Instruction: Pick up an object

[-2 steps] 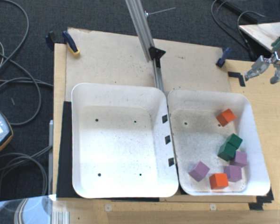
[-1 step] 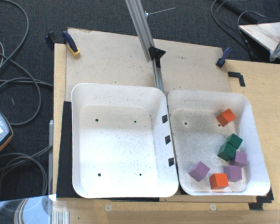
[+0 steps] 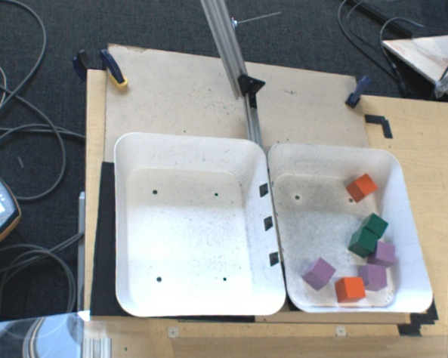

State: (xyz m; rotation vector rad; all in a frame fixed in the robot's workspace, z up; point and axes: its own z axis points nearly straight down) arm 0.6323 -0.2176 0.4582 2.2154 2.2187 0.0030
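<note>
Blocks sit clustered in the right bin (image 3: 403,223) on the counter (image 3: 198,347): an orange block (image 3: 361,187) alone near the far wall, green block (image 3: 368,235) touching purple blocks (image 3: 384,254), another orange one (image 3: 350,289) near the front. The hand's state I cannot tell. Best bet, I'd say: go for the lone orange block, straight down, clear of the wall.

On the table (image 3: 176,88) two bins sit side by side. In the right bin (image 3: 409,246), one block (image 3: 361,187) lies at upper right, the other blocks (image 3: 367,255) are grouped at lower right.
</note>
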